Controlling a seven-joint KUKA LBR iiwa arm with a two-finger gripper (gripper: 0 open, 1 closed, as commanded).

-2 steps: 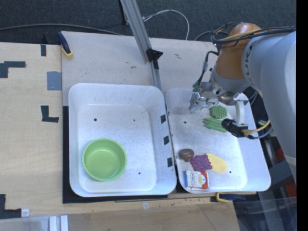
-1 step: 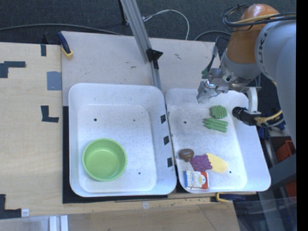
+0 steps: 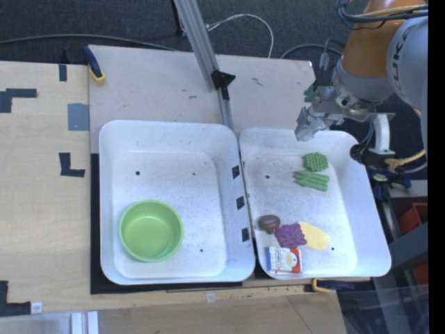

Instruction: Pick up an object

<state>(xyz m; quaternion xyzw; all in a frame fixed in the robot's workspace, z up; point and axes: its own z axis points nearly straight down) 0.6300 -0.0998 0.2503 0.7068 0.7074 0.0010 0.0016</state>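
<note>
A: What is seen on the bench?

B: Two white bins are set side by side. In the left bin (image 3: 111,152) a green bowl (image 3: 151,230) is placed near the front corner, with its open side up.

A: And in the right bin (image 3: 348,221)?

B: A few small things are spread about. A round green bumpy toy (image 3: 316,161) is found near the back, and a bunch of green beans (image 3: 311,180) is laid just in front of it, nearly touching. Closer to the front, a small brown ball (image 3: 269,223) is seen beside a purple toy (image 3: 290,235), and a yellow piece (image 3: 316,238) is tucked against the purple toy on its other side. A little white carton (image 3: 284,259) with red and blue on it is laid at the front edge, just below the purple toy.

A: Where is the arm?

B: It is reached in from the right (the orange band is easy to spot). The gripper (image 3: 306,129) is held over the back rim of the right bin, above and a little behind the green bumpy toy, not touching it.

A: Is anything held by it?

B: Nothing is seen between its tips. Whether it is wide or narrow cannot be told.
</note>
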